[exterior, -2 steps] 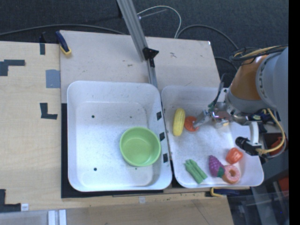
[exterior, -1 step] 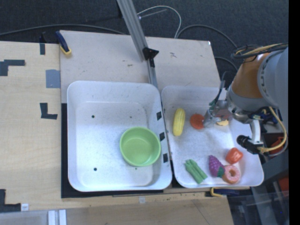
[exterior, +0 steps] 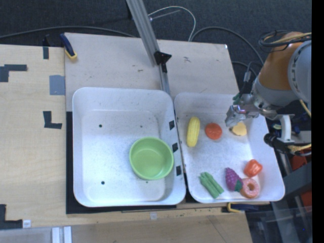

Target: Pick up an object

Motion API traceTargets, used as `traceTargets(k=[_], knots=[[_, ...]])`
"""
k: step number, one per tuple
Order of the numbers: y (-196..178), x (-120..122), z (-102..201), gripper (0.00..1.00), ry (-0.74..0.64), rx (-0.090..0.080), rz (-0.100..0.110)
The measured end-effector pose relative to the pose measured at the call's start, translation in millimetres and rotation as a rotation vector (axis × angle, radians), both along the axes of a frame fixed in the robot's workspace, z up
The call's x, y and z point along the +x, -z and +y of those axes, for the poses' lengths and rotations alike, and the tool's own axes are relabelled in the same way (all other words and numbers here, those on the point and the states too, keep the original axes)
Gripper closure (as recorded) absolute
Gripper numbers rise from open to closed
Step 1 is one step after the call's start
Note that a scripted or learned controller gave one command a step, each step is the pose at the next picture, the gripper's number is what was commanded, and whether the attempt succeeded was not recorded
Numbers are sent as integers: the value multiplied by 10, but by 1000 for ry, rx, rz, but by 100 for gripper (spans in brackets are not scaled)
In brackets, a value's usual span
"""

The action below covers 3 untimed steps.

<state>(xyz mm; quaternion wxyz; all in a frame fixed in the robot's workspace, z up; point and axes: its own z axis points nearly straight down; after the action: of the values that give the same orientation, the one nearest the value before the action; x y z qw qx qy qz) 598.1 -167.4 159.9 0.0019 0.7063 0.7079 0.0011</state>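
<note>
Six toys (exterior: 213, 131) beside green bowl (exterior: 151, 158)

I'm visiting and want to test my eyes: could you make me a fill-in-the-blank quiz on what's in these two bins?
1. The green bowl sits in the ___ bin.
2. The corn is ___ in colour.
3. The gripper hovers over the ___ bin.
4. The doughnut lies beside the purple ___.

Missing words: left; yellow; right; grapes
</note>
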Motion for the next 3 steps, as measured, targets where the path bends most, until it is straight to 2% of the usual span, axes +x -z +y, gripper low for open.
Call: traceTargets(k=[2, 3], knots=[[-954, 25, 91, 100, 0, 0, -1], [-1008, 14, 654, 100, -4, 3, 5]])
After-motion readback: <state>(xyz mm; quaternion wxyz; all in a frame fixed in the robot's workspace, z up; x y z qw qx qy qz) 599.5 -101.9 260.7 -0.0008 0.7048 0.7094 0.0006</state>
